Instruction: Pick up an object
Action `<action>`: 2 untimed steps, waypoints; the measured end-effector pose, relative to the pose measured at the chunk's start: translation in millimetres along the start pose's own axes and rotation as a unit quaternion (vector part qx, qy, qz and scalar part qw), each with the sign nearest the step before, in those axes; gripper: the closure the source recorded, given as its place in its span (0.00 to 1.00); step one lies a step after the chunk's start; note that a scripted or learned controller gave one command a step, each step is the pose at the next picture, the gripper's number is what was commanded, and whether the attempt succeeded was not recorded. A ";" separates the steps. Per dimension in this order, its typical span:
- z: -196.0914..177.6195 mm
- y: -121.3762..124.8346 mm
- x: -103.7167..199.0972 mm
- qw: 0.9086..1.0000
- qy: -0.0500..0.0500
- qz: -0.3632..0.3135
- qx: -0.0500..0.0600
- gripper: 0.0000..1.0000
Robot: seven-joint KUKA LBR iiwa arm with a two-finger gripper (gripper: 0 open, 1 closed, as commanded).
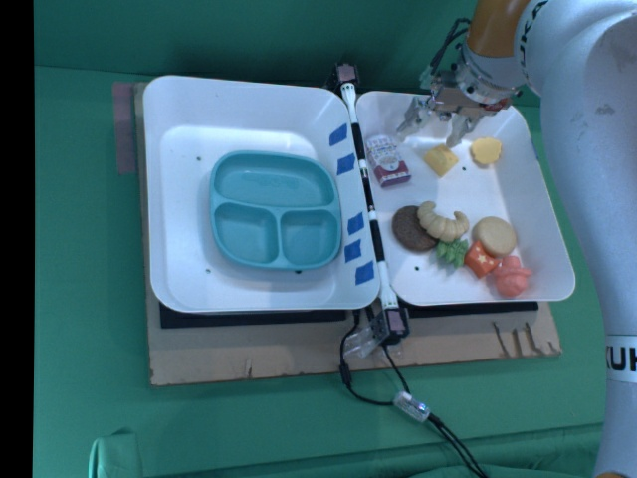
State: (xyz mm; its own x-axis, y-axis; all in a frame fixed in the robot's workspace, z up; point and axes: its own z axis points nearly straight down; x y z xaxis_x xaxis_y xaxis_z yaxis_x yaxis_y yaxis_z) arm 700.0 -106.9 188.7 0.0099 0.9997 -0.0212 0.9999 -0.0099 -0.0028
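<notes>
Hovering at twelve o'clock in the right bin (542, 207), the gripper (435, 119) is spread, holding nothing; centre it over the cheese wedge (441, 159) before closing.

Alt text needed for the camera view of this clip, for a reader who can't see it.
A grey robot arm reaches from the right, its hand open above the far end of the right white bin, near a yellow cheese wedge. That bin also holds a small red carton, a croissant and other toy food; the left bin holds a teal divided plate.
</notes>
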 end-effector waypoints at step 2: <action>-1.5 -34.7 8.3 1.000 0.006 -0.001 -0.011 0.00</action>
State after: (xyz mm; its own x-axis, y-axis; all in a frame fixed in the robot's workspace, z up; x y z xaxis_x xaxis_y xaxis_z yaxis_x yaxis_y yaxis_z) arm 665.4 -98.3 190.1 0.0072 0.9999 -0.0091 0.9998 -0.0070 0.0194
